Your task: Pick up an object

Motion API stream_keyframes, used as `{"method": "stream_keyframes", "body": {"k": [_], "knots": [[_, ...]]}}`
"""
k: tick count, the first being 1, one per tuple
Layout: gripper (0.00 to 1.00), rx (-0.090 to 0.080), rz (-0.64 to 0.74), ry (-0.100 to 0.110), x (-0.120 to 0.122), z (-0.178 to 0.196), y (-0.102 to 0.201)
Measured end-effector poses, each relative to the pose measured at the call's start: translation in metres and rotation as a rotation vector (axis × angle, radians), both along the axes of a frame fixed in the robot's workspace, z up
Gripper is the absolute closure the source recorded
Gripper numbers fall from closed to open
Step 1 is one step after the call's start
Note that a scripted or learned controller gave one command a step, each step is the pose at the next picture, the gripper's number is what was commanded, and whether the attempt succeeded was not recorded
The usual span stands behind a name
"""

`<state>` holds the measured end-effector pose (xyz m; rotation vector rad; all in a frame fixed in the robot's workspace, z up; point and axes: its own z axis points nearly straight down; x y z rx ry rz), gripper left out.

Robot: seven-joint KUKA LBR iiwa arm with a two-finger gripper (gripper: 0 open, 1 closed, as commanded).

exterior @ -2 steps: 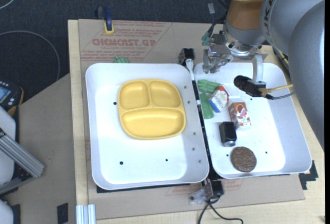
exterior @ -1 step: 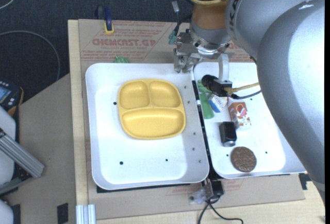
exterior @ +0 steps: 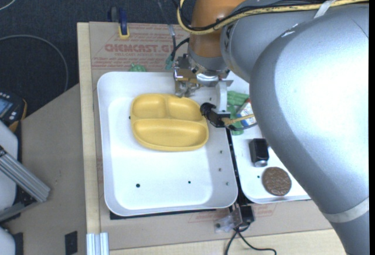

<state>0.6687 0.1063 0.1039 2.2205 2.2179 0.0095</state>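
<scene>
A yellow two-part dish (exterior: 169,123) lies in the upper half of the left white bin (exterior: 158,189). My gripper (exterior: 182,88) hangs under the orange wrist band, at the far edge of the dish near the bin's back wall. It looks close to the dish's rim, and nothing shows as held. In the right bin (exterior: 258,192) lie a small black block (exterior: 258,151), a brown disc (exterior: 276,181), a green item (exterior: 237,100) and a yellow-and-blue stick-like item (exterior: 245,122), partly under the arm.
The big grey arm (exterior: 310,89) covers most of the right bin. A cardboard sheet (exterior: 132,46) with red print lies behind the bins. Cables run at the front edge (exterior: 237,221). The left bin's front half is bare white floor.
</scene>
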Motion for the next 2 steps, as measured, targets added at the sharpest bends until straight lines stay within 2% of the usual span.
{"method": "stream_keyframes", "body": {"k": [1,2], "knots": [[1.0,-0.002,-0.001,0.0,-0.045,0.087,-0.03],[1.0,0.003,0.01,-0.001,-0.086,0.165,0.037]]}}
